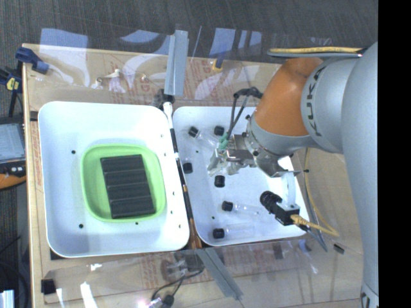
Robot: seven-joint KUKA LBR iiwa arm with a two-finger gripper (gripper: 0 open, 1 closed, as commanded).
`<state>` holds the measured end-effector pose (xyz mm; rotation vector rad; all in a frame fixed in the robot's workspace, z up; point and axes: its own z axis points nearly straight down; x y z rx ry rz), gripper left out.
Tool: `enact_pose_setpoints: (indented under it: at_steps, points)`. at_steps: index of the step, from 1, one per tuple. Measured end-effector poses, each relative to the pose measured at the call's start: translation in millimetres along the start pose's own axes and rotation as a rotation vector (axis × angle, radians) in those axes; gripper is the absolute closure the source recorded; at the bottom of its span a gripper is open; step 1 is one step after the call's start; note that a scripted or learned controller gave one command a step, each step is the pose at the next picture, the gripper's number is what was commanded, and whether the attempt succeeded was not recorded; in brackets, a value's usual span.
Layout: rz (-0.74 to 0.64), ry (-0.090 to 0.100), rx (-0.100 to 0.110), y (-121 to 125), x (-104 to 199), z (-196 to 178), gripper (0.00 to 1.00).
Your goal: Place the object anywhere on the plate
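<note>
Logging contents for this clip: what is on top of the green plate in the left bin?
A dark, ribbed rectangular object lies flat on the green plate, covering most of its centre; whatever sits beneath it is hidden.

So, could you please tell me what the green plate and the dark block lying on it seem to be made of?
The green plate looks like smooth plastic: uniform lime colour, soft rounded rim, slight sheen. The dark block looks matte black, ribbed into parallel bars, possibly rubber or plastic; the view leaves that open. The white bin beneath looks like glossy moulded plastic.
</note>
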<state>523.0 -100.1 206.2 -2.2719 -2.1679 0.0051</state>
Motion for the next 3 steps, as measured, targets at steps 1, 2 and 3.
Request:
enact_pose_setpoints:
  at_steps: [1, 2, 3]
  points:
    - [-0.127, 0.002, 0.0, 36, 52, 15, 1.0]
    - [-0.231, 0.002, 0.003, 34, 117, 15, 1.0]
    - [-0.23, 0.002, 0.003, 34, 117, 15, 0.0]
